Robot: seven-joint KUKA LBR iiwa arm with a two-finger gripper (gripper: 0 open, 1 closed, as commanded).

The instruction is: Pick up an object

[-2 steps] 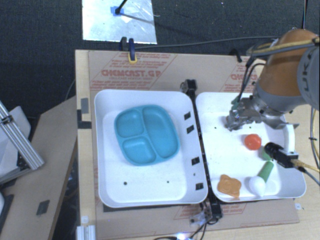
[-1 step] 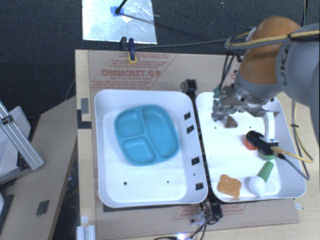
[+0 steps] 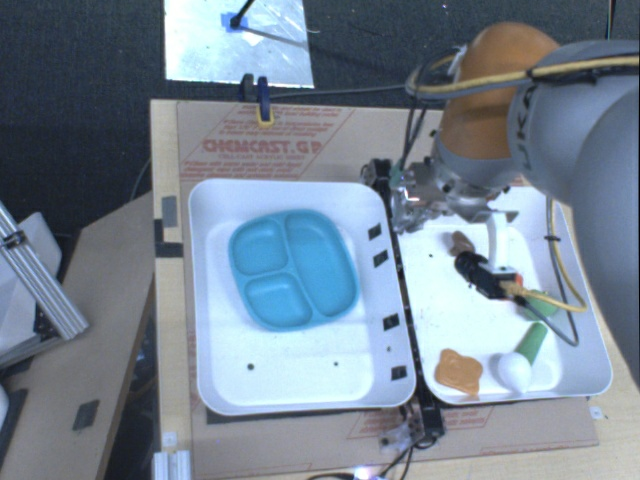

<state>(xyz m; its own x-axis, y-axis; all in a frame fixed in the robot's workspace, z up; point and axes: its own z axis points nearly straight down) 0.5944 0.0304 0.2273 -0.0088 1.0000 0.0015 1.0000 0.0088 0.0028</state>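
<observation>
Overhead view of the bench and its two bins, read from left to right. The left bin [image 3: 200, 298] holds one thing: a plate [image 3: 293, 268], light blue, oval and split into three compartments. It lies flat in the upper middle of the bin and is set slightly askew. Small dark specks dot the bare floor below it.

The two bins meet along a seam. The gripper [image 3: 412, 206] sits low over the upper left corner of the right bin [image 3: 440, 308], just beside that seam. Whether it is apart or together cannot be told, and nothing is seen held in it.

Three loose things lie in the right bin:
- A brown piece [image 3: 461, 240], small and dark, lies near the gripper on its right, on the bin floor.
- An orange piece [image 3: 458, 370], flat with a lobed outline, lies at the lower edge of the bin, well apart from the gripper.
- A green-and-white piece [image 3: 524, 354] lies just beside the orange piece on its right. It is a short green stem ending in a round white head, and it lies tilted with the head lowest.

The arm [image 3: 585, 118], grey with an orange band, enters from the right above the bin.
</observation>
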